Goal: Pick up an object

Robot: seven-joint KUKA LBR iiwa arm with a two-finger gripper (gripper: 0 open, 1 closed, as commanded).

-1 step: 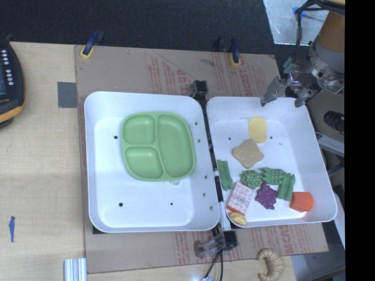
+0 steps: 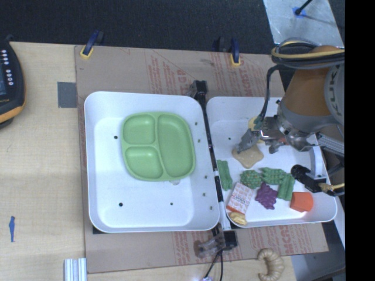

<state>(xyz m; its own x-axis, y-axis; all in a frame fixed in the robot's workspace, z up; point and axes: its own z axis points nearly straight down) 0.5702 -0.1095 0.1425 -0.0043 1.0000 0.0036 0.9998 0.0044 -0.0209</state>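
Robot lab, wooden bench (image 2: 41, 174) under cardboard sheet (image 2: 146, 69) held by clamps (image 2: 91, 43), two white bins (image 2: 99, 157) on the sheet, teach pendant (image 2: 9, 81) left of it, arm (image 2: 307, 92) above right bin

Even, bright overhead light; the shallow white plastic left bin (image 2: 105, 209) glares slightly, shadows stay soft, and fine detail looks mildly blurred.

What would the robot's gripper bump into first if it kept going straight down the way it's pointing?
Probably the tan bread-like slice. The gripper points down and leftward in the right bin, and that slice lies right under its tip. How high the gripper hangs above it is hard to judge.
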